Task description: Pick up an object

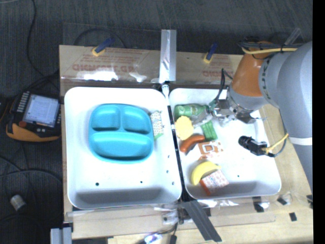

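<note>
The gripper [219, 111] sits low in the right bin [264, 182], at the green bottle [190, 110] and green block [209, 130]. Whether its jaws grasp anything, I cannot tell. Nothing looks lifted; the pick seems still ahead.

The bench [71, 65] bears two white bins, left [76, 187] and right [264, 182].

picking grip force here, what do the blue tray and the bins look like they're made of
Blue tray: probably moulded plastic, smooth and slightly glossy; uniform colour, rounded compartment edges, soft highlights.
Left bin and right bin: likely thin formed plastic, white and semi-gloss; rounded corners and curled rims suggest it, though coated metal can't be ruled out.
</note>
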{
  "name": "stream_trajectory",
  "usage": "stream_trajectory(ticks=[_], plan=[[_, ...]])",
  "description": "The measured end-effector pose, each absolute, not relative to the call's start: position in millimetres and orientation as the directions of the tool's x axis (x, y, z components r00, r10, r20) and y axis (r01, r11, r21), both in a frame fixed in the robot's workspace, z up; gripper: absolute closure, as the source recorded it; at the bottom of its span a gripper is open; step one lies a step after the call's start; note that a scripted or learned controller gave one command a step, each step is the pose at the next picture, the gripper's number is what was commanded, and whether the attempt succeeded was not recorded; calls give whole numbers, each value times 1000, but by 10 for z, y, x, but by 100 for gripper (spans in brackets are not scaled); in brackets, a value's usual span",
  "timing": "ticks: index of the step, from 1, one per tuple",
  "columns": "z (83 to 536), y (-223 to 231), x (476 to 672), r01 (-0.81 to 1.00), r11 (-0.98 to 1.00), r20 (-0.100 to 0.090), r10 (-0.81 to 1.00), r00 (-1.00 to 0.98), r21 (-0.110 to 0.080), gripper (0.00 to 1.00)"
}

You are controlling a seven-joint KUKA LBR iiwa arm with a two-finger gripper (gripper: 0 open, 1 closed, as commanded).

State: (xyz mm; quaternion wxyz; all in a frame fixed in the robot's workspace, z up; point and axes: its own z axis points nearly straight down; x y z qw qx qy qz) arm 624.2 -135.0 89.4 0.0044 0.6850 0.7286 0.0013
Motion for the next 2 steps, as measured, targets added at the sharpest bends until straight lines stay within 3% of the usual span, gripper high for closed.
stream_trajectory(ticks=[1,2], plan=[[898,-992,6113,991,-130,-2,991,131,11,0],[993,-985,6116,991,-130,1,991,130,10,100]])
